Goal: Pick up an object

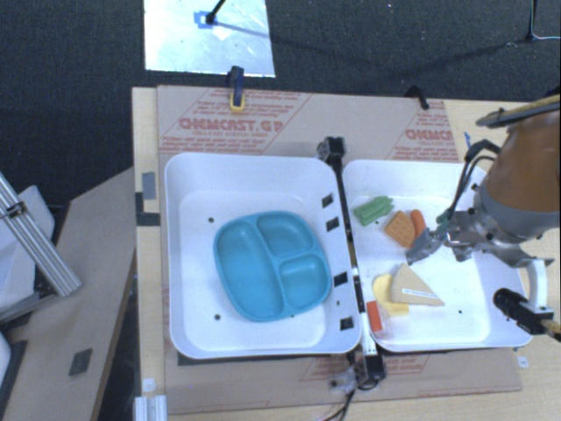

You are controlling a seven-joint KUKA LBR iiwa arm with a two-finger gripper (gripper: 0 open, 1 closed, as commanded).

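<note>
Two shallow white bins are seen side by side on a bench covered with printed board. The left bin holds a blue divided tray, lying slightly tilted near the bin's centre. The right bin holds a cluster of small items. A green piece lies at about 10 o'clock in that bin; at its 4 o'clock, close by, an orange waffle-textured square is placed, with a narrow orange stick just beside it at 3 o'clock. Nearer the bin's 7 o'clock, a pale wedge rests partly over a yellow piece, and a thin red-orange piece lies against the divider at 7 o'clock from these.

The arm, with its orange band, enters from 3 o'clock. The gripper is positioned over the right bin, between the orange stick and the pale wedge, just above the wedge's upper corner. Whether its fingers are spread or closed cannot be told from this angle; no item is seen between them.
</note>
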